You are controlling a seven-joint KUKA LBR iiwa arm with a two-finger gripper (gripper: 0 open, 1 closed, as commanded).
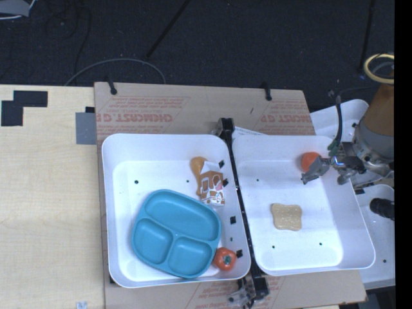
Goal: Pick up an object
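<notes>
Two bins (116, 172) sit on the counter: the left holds a blue tray (174, 234), a wrapper (211, 188) and a tomato (224, 259); the right, a beige slab (286, 216) and an orange object (310, 159). Seemingly approaching, the pincer (322, 168) hovers beside that orange object; next it must close around it. Its grip state I cannot tell.

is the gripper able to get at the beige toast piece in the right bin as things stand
Probably yes: the toast piece lies alone on the right bin floor, with the gripper nearby above that bin's far right corner.
</notes>
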